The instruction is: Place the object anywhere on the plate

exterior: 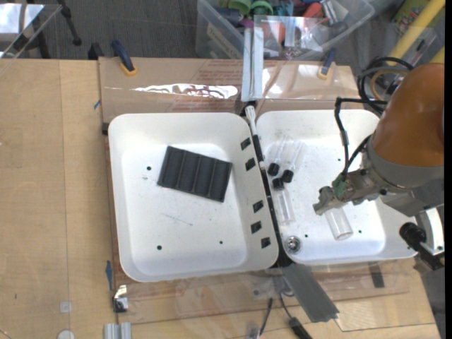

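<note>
Hovering my pincer (326,202) beside clear tube (339,222); grip state I cannot tell; tube may roll away from dark plate (195,173).

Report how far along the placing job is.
Done: nothing visibly placed; the dark ridged plate in the left bin is bare. In hand: the gripper is low in the right bin, by a clear tube; a grasp cannot be confirmed. Left: lifting an object, carrying it across and setting it on the plate.
</note>
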Robot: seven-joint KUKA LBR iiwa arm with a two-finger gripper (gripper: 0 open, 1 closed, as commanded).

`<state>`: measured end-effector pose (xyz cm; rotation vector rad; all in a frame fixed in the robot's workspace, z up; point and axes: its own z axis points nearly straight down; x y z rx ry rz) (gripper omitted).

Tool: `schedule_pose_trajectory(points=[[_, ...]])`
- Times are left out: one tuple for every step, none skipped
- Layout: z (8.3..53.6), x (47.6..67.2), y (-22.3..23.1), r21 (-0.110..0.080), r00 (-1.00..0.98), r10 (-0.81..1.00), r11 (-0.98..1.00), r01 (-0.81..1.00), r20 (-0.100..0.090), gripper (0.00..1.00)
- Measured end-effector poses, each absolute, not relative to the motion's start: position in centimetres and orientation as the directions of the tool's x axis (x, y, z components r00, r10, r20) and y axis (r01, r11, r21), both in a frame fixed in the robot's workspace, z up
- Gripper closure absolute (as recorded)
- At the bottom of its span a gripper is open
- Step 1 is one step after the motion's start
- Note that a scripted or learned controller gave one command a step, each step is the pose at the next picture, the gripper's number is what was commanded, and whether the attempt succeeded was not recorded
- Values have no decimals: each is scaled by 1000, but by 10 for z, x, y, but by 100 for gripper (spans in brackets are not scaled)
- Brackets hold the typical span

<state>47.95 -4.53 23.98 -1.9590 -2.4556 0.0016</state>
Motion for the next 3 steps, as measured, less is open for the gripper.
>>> schedule_pose_trajectory(points=[[240,480,-45,-1,-222,975,222,975,0,0],[243,479,-55,-2,-480,877,480,877,1,0],[242,479,-66,-1,-661,750,661,750,2,0]])
